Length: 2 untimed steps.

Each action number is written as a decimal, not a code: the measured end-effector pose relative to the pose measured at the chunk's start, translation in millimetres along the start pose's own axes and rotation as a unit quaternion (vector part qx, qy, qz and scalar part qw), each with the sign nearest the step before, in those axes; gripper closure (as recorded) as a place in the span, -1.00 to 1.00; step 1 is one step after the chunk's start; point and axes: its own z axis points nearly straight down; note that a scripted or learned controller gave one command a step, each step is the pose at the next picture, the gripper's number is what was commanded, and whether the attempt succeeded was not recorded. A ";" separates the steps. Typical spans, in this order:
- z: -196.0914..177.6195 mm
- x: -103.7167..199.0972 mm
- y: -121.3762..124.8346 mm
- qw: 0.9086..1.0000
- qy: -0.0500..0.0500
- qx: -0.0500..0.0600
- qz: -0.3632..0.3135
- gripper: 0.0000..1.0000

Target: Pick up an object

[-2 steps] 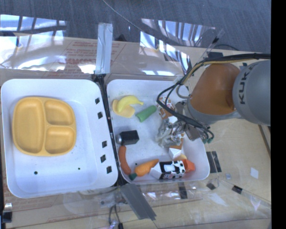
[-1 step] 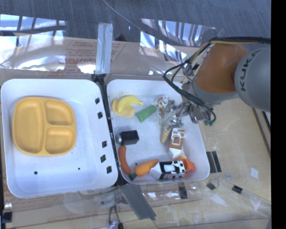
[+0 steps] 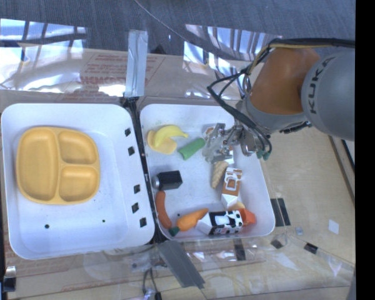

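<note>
The gripper [image 3: 216, 144] hangs low over the upper middle of the right bin [image 3: 260, 186], a cluster of metal parts and black cables; whether it is parted or closed on anything cannot be told from this angle. Just below it a pale ridged cone [image 3: 219, 173] lies on the bin floor, and just to its left a green cylinder [image 3: 191, 148] rests tilted beside a yellow banana [image 3: 165, 138]. The arm [image 3: 312, 92] behind carries the letters "KUKA" on its grey shell (read sideways), with the orange band next to them.

Further down the same bin sit a small orange-and-white carton [image 3: 232, 184] with print too small to read, a black block [image 3: 169, 180], a reddish sausage [image 3: 163, 209], an orange carrot [image 3: 192, 220] and a black-and-white cow-patterned carton [image 3: 226, 223] along the lower wall.

The left bin [image 3: 25, 230] holds a yellow divided tray [image 3: 57, 165] with three compartments. Behind both bins lies brown cardboard [image 3: 106, 70] with red printing, illegible here.
</note>
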 end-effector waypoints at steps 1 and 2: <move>67.9 -28.0 81.1 0.989 0.004 -0.001 0.150 1.00; 2.5 43.5 45.5 0.996 0.000 0.001 0.084 1.00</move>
